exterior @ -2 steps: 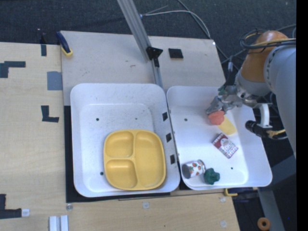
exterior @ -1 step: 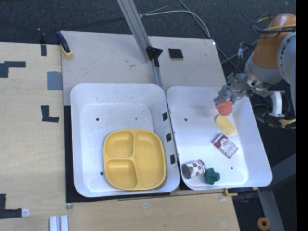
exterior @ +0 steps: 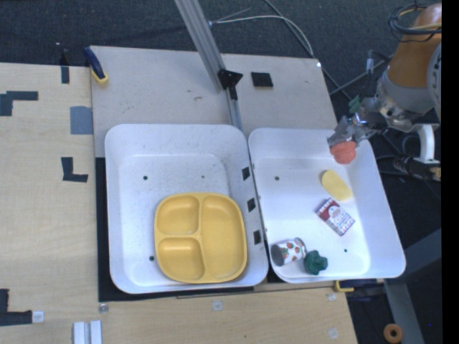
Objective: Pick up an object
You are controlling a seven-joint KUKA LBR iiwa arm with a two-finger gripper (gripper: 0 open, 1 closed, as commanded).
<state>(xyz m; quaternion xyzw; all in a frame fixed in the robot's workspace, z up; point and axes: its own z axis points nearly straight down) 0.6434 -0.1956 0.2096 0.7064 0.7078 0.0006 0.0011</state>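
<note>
A: Two shallow white bins (exterior: 122, 213), smooth plastic by the look, dull sheen. Yellow compartment tray (exterior: 200, 236), plastic, slightly glossy.

B: Desk (exterior: 43, 192) pale wood-grain, matt, with dark tape patches. Slanted grey rail (exterior: 197, 24) looks like brushed metal.

A: Small red-and-white packet (exterior: 335, 216) looks printed and glossy. Green lump (exterior: 315, 263) matt; material unclear.

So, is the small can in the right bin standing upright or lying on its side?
On its side. The small can shows its long printed wall from above, beside the green toy, near the right bin's front edge.
</note>
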